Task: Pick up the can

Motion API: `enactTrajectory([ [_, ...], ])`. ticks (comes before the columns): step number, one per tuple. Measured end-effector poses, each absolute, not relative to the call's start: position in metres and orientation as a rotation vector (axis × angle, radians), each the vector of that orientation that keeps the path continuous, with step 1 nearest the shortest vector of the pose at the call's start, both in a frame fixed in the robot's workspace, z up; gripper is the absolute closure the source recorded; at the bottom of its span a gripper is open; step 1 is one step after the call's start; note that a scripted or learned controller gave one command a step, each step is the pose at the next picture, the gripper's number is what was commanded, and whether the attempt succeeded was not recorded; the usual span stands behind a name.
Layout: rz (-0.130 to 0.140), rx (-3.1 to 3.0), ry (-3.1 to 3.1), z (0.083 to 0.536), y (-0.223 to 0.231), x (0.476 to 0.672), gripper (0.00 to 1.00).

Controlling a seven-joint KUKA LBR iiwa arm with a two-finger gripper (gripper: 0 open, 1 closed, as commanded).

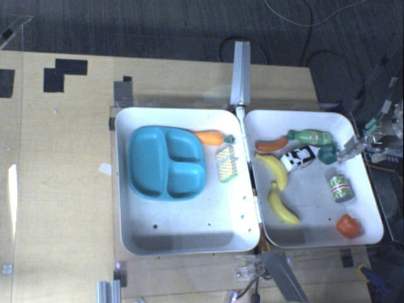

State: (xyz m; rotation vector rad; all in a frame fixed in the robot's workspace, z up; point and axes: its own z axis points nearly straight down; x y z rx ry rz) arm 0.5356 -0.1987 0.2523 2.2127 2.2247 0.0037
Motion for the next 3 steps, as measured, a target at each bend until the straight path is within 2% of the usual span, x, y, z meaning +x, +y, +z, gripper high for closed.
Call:
enactTrajectory([
  [1,0.004,2.276,2.16,0.137,-0.185,0.494,0.0],
  [2,0.01,2.234,2.194,0.089,-0.192,0.528,0.0],
  [3,0.01,1.857,2.519,0.09,-0.144,0.542,0.0],
])
